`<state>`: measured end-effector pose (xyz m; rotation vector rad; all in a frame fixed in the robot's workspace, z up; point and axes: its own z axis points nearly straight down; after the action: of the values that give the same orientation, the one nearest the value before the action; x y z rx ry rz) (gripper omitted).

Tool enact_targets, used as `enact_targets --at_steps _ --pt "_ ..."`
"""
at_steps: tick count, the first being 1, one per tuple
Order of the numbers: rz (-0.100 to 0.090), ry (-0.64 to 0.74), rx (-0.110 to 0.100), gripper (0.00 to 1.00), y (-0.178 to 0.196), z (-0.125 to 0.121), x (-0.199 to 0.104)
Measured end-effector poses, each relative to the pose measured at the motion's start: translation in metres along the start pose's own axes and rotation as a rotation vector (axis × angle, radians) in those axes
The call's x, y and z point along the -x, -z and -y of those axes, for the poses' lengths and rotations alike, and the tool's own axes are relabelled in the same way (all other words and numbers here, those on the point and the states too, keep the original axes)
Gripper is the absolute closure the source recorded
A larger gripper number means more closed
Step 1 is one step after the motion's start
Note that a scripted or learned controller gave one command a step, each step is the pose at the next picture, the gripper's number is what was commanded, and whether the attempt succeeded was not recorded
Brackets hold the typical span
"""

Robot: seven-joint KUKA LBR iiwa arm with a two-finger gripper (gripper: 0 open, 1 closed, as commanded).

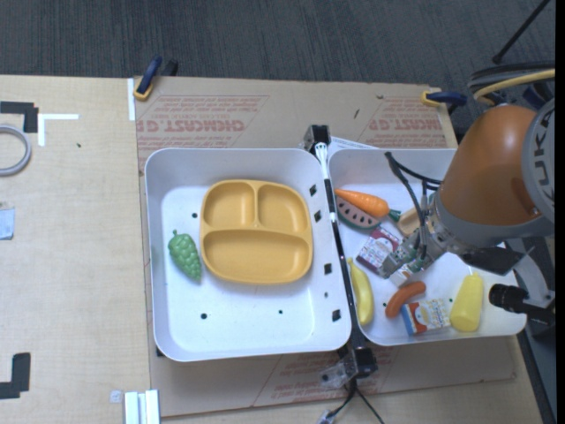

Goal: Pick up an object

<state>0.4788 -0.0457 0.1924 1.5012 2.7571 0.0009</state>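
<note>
Over on the left bin (159, 263), a bunch of green grapes (184, 255) lies just beside a yellow divided plate (257, 231). Crossing into the right bin (494, 329): a banana (361, 294) along the near left wall, a carrot (364, 203) touching a watermelon slice (355, 216), a small pink packet (380, 253), a red sausage (404, 296), a little carton (427, 315) and a yellow bottle (467, 303). The pincer (411, 256) hangs low just right of the packet; whether it's apart or clamped, I cannot tell. All on the desk (71, 307).
</note>
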Motion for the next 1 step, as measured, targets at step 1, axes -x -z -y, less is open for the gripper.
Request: enact_targets --at_steps 1 --pt "0.001 -0.056 0.001 1.0 0.0249 -0.0351 -0.0538"
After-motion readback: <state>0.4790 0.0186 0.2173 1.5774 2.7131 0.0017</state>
